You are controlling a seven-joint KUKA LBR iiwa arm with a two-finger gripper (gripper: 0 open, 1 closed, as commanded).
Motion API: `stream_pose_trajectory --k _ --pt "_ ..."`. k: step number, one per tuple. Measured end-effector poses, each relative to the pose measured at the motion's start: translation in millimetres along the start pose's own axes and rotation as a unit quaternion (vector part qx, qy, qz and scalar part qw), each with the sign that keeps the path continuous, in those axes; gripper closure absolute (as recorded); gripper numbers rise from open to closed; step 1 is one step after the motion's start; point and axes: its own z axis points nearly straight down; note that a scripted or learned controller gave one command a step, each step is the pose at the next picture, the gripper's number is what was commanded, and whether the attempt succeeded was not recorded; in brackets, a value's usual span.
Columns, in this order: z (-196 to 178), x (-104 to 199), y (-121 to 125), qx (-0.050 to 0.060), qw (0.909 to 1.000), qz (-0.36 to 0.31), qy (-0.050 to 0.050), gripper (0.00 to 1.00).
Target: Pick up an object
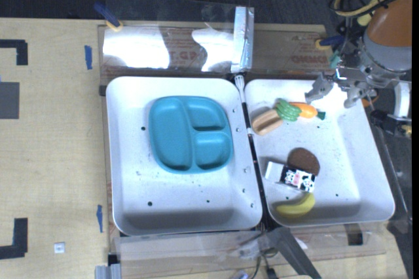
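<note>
Two white bins are seen side by side on the tabletop (46, 140). In the left bin (124, 199) a blue divided tray (191, 133) lies flat near the middle. The right bin (347, 173) holds the loose things. Along its far edge a carrot (302, 111) lies with its green top (286, 110) touching a bun (265, 120) at its left. Toward the near side a brown disc (304, 159) lies beside a small printed box (298, 179), and a banana (294, 205) lies just near of that box, close to the bin's near wall.

The tool (335, 92) is seen at the far right corner of the right bin, just right of the carrot's tip, below the arm's orange band (391, 25). Its fingers (319, 88) appear spread apart, and nothing is seen between them, so it is judged released and empty.

No object has been lifted; every piece rests on the bin floor. The step in hand is judged to be the approach, before any grasp. The carrot is the nearest candidate. For the next move, the tool would have to be brought left over a chosen piece, lowered until the fingers straddle it, and then clenched. Care would be needed with the carrot, since the bun touches its green top and could be nudged.
</note>
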Motion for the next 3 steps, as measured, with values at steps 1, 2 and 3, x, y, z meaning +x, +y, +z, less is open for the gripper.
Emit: stream_pose_trajectory --k 1,2,3 --pt "106 -28 59 0.002 0.9991 -0.041 -0.001 0.0" --pt "149 -27 60 0.0 0.9788 -0.205 0.0 0.0" --pt "140 -27 61 0.0 0.9784 -0.207 -0.002 1.0"
